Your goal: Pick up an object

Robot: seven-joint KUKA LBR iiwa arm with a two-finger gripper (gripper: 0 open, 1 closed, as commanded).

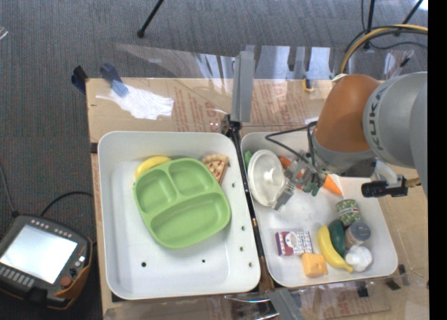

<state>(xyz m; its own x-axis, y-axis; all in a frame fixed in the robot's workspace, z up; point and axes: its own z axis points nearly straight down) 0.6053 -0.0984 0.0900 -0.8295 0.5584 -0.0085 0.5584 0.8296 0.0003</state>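
Over right bin (380, 203), claw (299, 182) (grip state unclear), white bowl (264, 177) just left.

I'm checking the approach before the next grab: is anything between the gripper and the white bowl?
Nothing visible does. The gripper hangs right beside the white bowl in the right bin, at the bowl's right rim.

Grey arm (398, 119) with orange band, black cables, KUKA lettering.
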